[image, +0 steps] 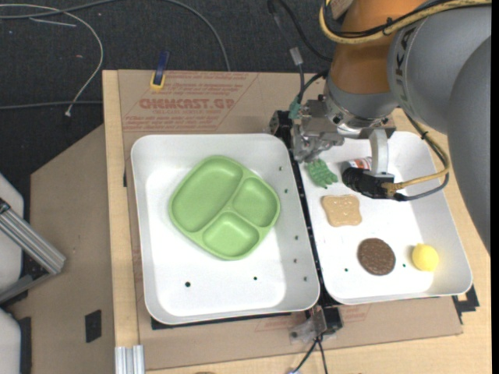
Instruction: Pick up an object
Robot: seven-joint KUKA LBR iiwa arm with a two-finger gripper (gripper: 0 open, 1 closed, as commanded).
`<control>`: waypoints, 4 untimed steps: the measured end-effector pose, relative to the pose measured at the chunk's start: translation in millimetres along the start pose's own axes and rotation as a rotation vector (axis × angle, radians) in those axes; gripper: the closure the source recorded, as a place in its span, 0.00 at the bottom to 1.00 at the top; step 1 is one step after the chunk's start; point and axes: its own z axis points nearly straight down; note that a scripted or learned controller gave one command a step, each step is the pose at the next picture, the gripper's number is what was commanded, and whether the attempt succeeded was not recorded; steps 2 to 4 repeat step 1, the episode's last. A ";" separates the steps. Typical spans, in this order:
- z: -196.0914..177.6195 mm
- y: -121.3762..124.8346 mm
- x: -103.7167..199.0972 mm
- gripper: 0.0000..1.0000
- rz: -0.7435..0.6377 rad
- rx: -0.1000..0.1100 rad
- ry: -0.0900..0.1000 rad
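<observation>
at right bin's (448,224) far-left corner: end effector (314,150) directly above small green leafy piece (320,173), nearly touching; grip state unclear, cannot tell.

The two shallow white plastic bins, the left one (156,271) and the right one (444,232), look smooth and a little glossy. The light green divided plate (224,206) in the left bin seems plastic too, smooth with a soft shine. In the right bin, the square tan cracker (341,209) and the round dark brown cookie (376,256) have a rough, matt surface, while the small yellow ball-shaped object (425,257) looks smooth. The brown cardboard sheet (195,100) under the bins is matt paper material. The orange band of the arm (374,14) is glossy, and the grey arm casing (460,68) has a smooth, duller finish.
</observation>
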 end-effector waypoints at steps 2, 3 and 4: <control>14.6 32.1 49.8 1.00 0.000 0.002 0.001; 14.6 32.1 49.8 1.00 0.000 0.002 0.001; 14.6 32.1 49.8 1.00 0.000 0.002 0.001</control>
